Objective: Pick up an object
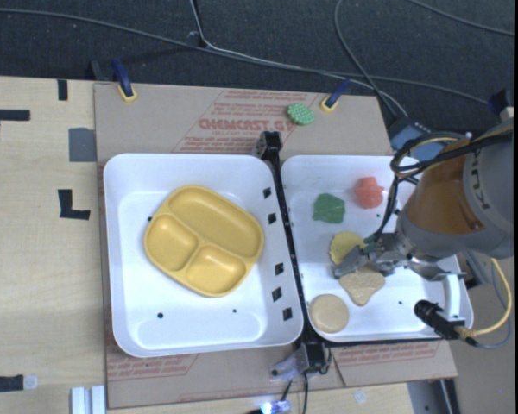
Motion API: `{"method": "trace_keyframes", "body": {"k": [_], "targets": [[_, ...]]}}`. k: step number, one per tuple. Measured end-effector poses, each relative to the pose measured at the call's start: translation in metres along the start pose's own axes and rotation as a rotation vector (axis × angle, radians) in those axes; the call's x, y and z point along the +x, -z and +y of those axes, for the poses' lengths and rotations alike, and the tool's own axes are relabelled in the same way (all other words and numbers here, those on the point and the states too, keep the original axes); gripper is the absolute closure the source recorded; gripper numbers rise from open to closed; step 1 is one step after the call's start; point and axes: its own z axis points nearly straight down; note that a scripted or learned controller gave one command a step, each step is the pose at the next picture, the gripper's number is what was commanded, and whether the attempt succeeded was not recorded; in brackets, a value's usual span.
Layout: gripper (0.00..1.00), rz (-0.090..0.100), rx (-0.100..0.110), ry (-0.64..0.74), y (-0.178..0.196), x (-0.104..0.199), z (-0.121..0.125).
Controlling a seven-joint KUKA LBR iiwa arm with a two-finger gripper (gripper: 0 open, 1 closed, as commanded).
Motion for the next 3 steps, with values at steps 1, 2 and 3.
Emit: {"method": "trace_keyframes", "body": {"k": [1, 2, 3], "targets": [[1.0, -0.002, -0.004, 0.001, 0.011, 0.0, 0.001], [1.0, 0.0, -0.002, 0.0, 0.055, -0.002, -0.003], [1.0, 0.0, -0.005, 0.002, 0.109, 0.006, 0.004]]}}
